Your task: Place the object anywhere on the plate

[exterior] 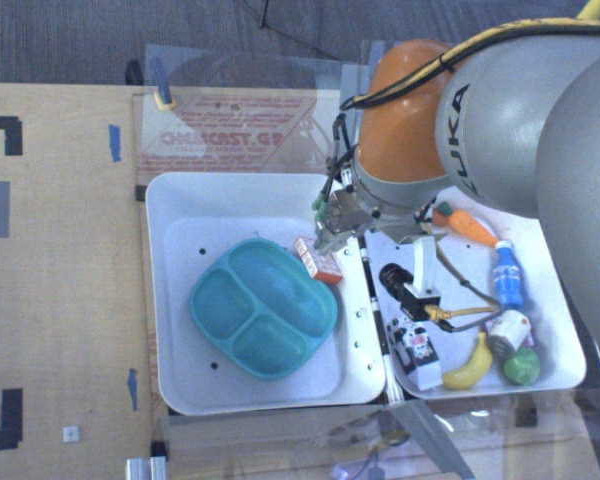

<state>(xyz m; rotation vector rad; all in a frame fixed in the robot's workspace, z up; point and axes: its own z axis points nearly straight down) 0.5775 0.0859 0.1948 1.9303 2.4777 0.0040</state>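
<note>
Teal plate (263,308) and small red-and-white packet (308,258) in the left bin (170,218)
The three-compartment plate lies flat, turned at a slant, mid-bin. The packet sits tilted at the plate's upper right rim, with an orange-red end toward the bin's right wall.

Right bin (545,308): carrot (467,226) at the back, blue bottle (507,276) just in front of it. Banana (468,366) and green ball (521,367) near front rim. Small white box (423,353) beside banana. Blue tape (114,143) on tabletop (60,268).
</note>
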